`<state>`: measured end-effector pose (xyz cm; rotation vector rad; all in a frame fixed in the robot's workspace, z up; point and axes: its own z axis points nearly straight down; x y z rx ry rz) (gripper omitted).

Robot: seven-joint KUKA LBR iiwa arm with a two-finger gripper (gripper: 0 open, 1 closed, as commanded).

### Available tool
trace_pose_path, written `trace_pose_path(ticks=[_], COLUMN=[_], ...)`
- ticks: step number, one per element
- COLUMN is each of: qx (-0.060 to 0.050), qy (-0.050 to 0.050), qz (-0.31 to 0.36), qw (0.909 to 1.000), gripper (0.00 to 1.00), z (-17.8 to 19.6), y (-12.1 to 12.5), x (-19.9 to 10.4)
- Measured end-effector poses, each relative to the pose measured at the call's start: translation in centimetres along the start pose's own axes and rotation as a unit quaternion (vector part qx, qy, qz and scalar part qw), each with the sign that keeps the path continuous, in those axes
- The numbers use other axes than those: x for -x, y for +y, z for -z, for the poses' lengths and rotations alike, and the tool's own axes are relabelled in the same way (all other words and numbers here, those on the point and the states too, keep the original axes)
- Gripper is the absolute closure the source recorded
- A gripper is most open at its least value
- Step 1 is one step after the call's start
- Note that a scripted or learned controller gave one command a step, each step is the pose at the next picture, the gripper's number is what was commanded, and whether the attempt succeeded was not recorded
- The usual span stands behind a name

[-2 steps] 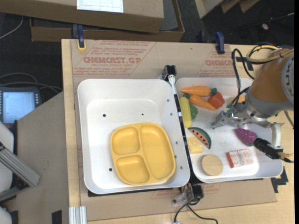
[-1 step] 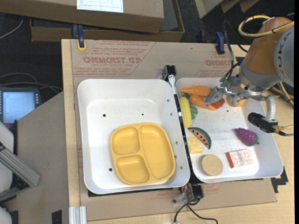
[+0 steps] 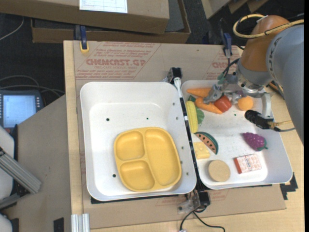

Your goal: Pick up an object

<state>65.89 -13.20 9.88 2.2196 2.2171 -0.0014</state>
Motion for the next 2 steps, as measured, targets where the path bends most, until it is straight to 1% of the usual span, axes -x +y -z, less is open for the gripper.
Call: trace_pose_path(ticks=[1, 2], qx=[0.0, -0.002], qy=[0.0, 0.004], qz=[0.001, 0.003], qw=[1.0, 1.0], gripper=[1.0, 1.0], z=[0.7, 9.1], y=[0.0, -9.1], x=[-0.1, -7.2])
